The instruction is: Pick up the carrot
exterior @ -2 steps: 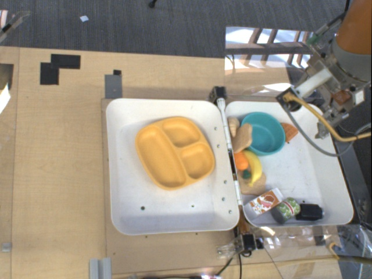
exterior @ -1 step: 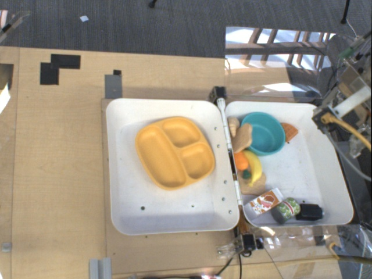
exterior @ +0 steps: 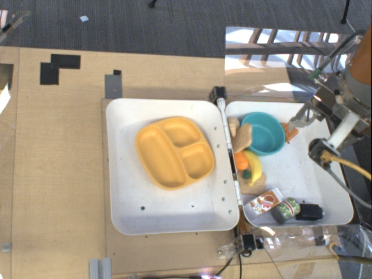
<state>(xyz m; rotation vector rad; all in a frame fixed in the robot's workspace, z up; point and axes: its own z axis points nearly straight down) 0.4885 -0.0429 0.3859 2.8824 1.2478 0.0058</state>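
Note:
The carrot [exterior: 290,133] is a small orange piece in the right bin [exterior: 325,173], lying against the right side of the teal bowl [exterior: 264,132]. My gripper [exterior: 300,120] hangs at the bin's upper right, its tip just above and to the right of the carrot. From this angle the tip looks close to the carrot or touching it, and part of the carrot is hidden behind the bowl's rim. The arm's grey body and orange band sit at the right edge of the view.
The left bin [exterior: 125,208] holds a yellow divided plate [exterior: 174,151]. Along the right bin's left wall lie bread pieces [exterior: 241,137], a round orange item [exterior: 240,160] and a banana [exterior: 253,164]. A packet [exterior: 265,202], a can [exterior: 285,209] and a black object [exterior: 310,211] lie at its front.

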